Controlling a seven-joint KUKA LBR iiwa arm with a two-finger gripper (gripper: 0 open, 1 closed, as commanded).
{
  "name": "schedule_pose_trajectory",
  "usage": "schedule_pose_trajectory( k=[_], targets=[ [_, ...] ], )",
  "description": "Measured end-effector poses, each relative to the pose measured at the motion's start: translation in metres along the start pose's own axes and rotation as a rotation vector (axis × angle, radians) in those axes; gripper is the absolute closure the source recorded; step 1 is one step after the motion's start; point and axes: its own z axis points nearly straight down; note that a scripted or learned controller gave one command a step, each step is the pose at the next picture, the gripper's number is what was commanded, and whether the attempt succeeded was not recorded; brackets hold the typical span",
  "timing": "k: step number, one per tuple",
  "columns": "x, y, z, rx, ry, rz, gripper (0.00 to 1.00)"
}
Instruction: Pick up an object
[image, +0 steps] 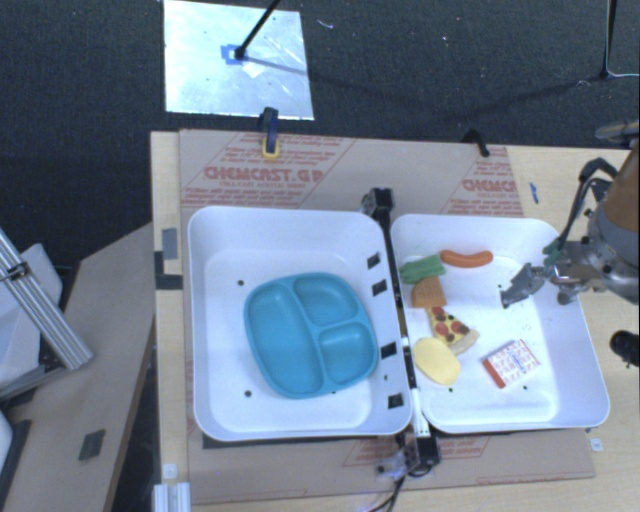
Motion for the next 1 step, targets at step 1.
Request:
schedule_pose_trajectory(
  k=[1],
  targets=[
    [0.0004,0.0023,-0.0059,-0.011,-0.002,-0.003,0.00]
  ],
)
